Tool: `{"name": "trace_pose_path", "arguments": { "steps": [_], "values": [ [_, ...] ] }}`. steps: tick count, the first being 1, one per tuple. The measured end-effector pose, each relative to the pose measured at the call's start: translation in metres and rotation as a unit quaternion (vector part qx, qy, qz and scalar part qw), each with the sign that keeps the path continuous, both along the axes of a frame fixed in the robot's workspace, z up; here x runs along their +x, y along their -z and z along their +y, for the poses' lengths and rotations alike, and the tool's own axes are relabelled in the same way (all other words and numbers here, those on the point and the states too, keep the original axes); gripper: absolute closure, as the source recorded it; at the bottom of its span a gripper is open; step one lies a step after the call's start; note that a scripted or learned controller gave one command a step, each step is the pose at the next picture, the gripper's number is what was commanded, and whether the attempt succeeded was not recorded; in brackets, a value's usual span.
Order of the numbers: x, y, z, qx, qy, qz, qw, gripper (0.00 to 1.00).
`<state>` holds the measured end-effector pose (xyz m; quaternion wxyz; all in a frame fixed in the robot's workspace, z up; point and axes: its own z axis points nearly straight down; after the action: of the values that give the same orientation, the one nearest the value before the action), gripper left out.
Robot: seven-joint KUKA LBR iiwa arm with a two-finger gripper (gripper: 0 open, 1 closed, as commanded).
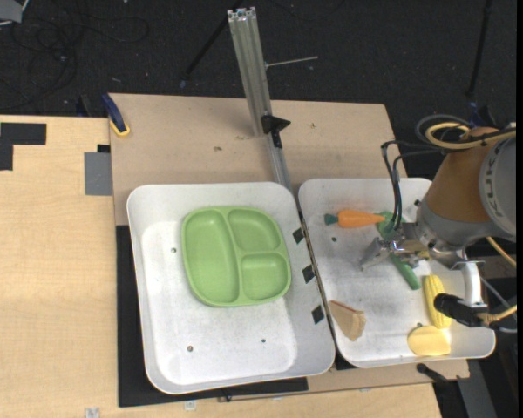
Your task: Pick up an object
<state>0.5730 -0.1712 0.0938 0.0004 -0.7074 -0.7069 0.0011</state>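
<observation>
The claw (376,255) hangs splayed in the right bin (366,338), grasping nothing. Best shift toward one o'clock, straddle the carrot (359,219), then clench squarely.

plate (236,256) in left bin (157,320), carrot (360,219) in right bin (375,338)

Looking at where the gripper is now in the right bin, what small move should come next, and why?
Probably a short move toward the carrot, then lower onto it. The gripper hangs low in the right bin, just below the carrot and beside a green piece, and nothing is seen held in it. The carrot lies apart from the other items, so it looks like the easiest pick.
</observation>
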Motion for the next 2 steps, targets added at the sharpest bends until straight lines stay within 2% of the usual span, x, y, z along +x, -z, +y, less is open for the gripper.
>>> {"name": "trace_pose_path", "arguments": {
  "steps": [1,2],
  "values": [
    [0.001,-0.013,-0.002,-0.0003,0.001,-0.001,1.0000,1.00],
    [0.002,-0.063,-0.011,0.0001,0.000,-0.002,1.0000,1.00]
  ]
}}
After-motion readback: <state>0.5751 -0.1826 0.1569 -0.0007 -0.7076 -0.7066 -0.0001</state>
